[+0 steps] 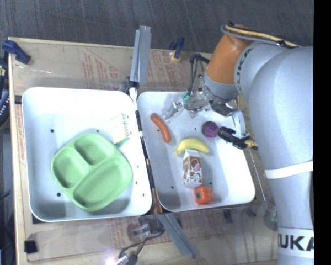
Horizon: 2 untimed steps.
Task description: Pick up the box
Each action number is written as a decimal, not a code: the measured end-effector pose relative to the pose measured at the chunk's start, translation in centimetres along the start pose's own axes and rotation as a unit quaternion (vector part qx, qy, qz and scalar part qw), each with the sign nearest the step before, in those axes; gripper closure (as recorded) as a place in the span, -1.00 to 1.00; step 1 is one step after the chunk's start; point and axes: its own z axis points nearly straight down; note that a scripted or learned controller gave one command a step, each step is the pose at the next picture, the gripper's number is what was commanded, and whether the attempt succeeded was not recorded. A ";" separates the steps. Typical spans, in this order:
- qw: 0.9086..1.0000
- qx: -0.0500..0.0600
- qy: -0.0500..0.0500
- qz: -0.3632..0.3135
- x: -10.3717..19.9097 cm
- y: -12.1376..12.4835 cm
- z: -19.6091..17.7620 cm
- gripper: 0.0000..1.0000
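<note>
One box (192, 170) — beside one banana (192, 145), one sausage (160, 127), one tomato (203, 195).

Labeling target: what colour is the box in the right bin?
Brown and white box, clearest in the camera view.

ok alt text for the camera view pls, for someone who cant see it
A grey robot arm's hand hovers at the right bin's far end, above a hot dog, banana, box, tomato and purple fruit. The left bin holds a green divided plate.
</note>
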 end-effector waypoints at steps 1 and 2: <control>0.998 0.000 0.000 -0.064 -1.7 -7.8 2.7 -1.00; 0.998 -0.002 -0.001 -0.057 -2.6 -2.7 -4.4 -1.00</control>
